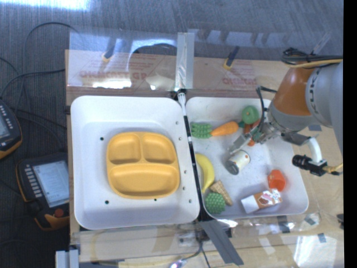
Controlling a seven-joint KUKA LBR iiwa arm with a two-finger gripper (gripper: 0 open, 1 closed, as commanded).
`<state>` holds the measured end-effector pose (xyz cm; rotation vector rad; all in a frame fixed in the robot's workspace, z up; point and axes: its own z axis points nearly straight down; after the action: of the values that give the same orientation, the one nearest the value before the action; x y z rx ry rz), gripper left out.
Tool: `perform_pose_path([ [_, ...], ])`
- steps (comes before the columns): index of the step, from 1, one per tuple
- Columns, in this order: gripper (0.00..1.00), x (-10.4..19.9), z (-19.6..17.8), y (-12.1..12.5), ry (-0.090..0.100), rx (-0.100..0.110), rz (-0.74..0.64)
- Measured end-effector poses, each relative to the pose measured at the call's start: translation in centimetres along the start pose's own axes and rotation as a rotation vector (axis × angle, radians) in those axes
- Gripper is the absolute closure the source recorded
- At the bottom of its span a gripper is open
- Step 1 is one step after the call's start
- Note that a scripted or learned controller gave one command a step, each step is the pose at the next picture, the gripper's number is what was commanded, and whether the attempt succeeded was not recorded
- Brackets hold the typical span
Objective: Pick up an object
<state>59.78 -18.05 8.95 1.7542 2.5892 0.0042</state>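
Jaws of my gripper: how far apart, I cannot tell. Just below them lies the small white can on its side; the toy carrot sits beside them.

Two white bins, one yellow tray, one banana, one carrot, one can.

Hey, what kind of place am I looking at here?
Probably a robotics lab test bench, not a kitchen. A robot arm reaches over two white bins, the food is toys like a plastic carrot and banana, and cables trail over grey carpet.
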Motion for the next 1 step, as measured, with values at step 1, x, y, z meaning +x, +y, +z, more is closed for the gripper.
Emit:
perform_pose_path([
  [1, 1.00, -0.01, -1.07, 0.09, -0.002, 0.001, -0.002],
])
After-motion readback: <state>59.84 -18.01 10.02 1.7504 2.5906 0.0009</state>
